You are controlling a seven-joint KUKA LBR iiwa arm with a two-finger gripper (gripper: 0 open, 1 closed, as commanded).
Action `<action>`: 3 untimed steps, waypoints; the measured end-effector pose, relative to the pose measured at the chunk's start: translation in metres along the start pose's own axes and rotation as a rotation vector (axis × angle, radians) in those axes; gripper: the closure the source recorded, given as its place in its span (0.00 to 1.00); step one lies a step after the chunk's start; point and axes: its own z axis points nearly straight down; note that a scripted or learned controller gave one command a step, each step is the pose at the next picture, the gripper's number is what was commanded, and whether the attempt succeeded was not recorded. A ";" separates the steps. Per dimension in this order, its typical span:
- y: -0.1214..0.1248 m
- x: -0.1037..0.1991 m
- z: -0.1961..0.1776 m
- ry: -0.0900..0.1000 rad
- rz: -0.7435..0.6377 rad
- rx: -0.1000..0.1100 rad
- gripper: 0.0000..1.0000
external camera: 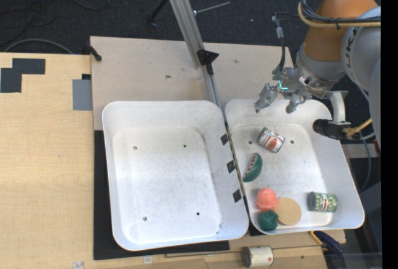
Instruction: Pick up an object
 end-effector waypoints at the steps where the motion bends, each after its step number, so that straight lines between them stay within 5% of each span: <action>1: -0.002 0.009 0.059 0.002 0.002 0.006 0.00; 2: -0.003 0.011 0.113 0.001 0.002 0.004 0.00; 3: -0.002 0.010 0.099 0.001 0.004 0.000 1.00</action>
